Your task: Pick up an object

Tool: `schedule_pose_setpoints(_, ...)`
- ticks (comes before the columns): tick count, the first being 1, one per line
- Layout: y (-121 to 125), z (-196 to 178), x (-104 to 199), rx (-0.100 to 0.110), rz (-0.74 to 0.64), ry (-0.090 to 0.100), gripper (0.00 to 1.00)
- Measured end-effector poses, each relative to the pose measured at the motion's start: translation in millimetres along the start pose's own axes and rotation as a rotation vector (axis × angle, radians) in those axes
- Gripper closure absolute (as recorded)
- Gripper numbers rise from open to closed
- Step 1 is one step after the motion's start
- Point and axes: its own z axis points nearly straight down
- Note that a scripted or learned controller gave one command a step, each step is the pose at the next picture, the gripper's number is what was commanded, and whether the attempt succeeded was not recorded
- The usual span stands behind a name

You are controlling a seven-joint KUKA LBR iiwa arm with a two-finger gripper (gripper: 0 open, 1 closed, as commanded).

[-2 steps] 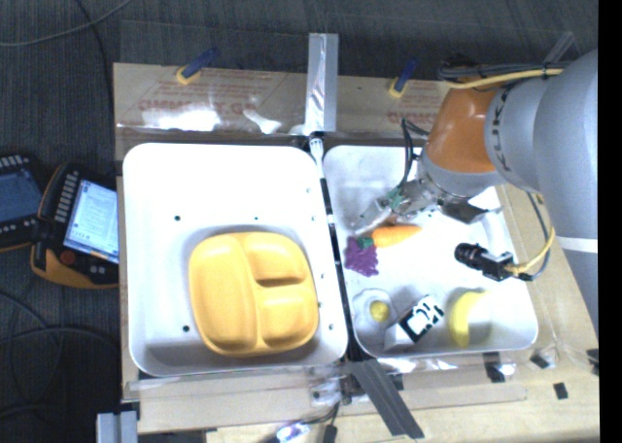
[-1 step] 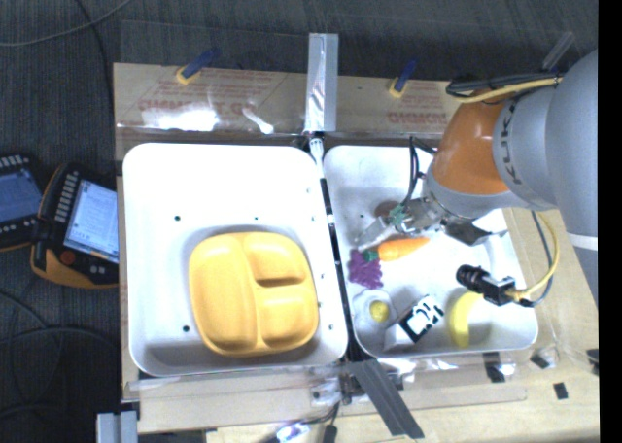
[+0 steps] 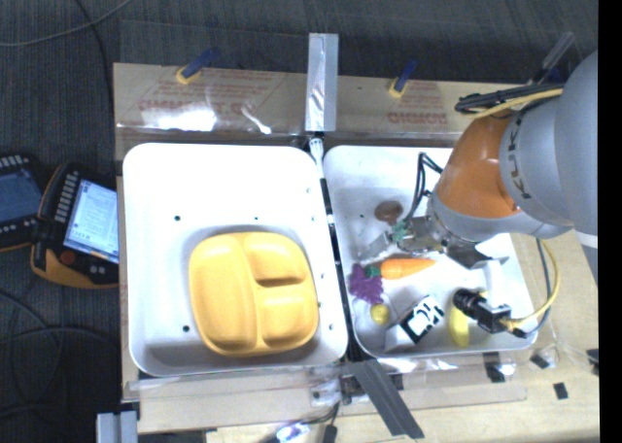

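Observation:
My gripper [image 3: 412, 234] is low in the right bin [image 3: 342, 200], below the arm's orange band. An orange carrot [image 3: 407, 266] lies just in front of it, close to its tip. A purple toy [image 3: 364, 282] rests at the carrot's left end. A small brown round piece [image 3: 389, 209] sits behind the gripper on its left. Near the bin's front are a small yellow ball [image 3: 379, 314], a black-and-white block [image 3: 421, 320] and a yellow piece [image 3: 458, 329]. I see nothing between the fingers.
The left bin [image 3: 155, 179] holds a yellow divided plate [image 3: 254, 290] in its front half. A raised wall between the two bins runs just left of the purple toy. The arm covers the right bin's right side.

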Motion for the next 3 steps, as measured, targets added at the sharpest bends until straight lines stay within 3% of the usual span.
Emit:
schedule_pose_setpoints(1, -51.4, -1.4, 8.4, -0.001, 0.080, -0.006, 0.00)
schedule_pose_setpoints(2, -51.4, -1.2, 9.8, -0.001, 0.036, -0.006, 0.00)
schedule_pose_setpoints(3, -51.7, -1.4, 5.0, 0.001, -0.233, -0.006, 0.00)
